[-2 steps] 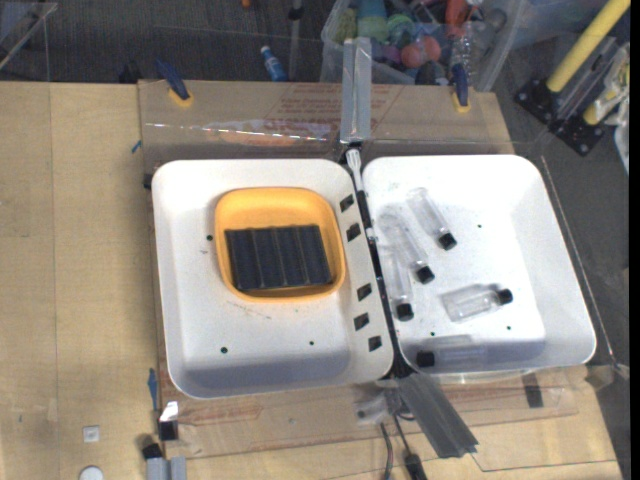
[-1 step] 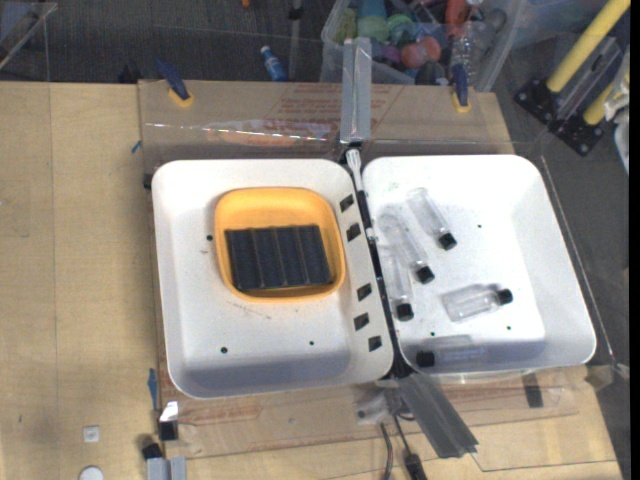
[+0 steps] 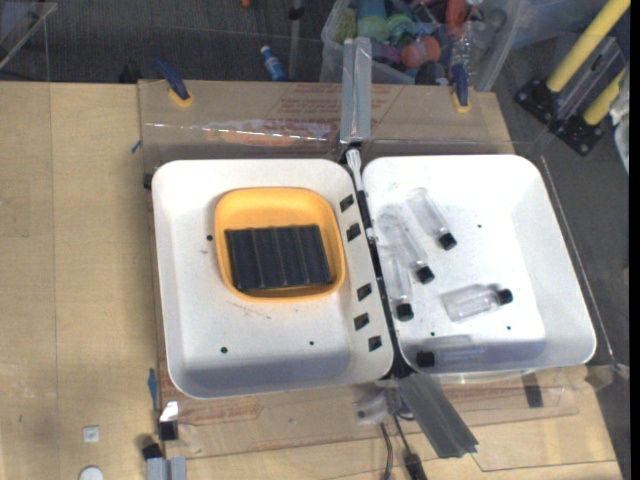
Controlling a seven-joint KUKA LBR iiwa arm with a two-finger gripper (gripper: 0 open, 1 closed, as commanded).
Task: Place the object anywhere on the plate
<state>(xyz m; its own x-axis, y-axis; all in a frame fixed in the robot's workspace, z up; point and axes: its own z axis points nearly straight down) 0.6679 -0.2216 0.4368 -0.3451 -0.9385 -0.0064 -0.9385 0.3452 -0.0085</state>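
An orange plate (image 3: 232, 208) sits in the left bin (image 3: 180, 268). A dark ribbed rectangular object (image 3: 278, 257) lies flat on the plate, filling most of its middle. In the right bin (image 3: 540, 238) lie several clear plastic vials with black caps: one (image 3: 432, 218) near the top, one (image 3: 408, 251) in the middle, one (image 3: 477, 300) at the lower right and one (image 3: 397, 290) along the left wall.
A row of black clips (image 3: 357, 263) runs down the divider between the bins. A metal bar (image 3: 354, 88) stands behind the bins. A clear tub of colourful toys (image 3: 420, 8) sits at the back. Wooden bench surface (image 3: 70, 268) surrounds the bins.
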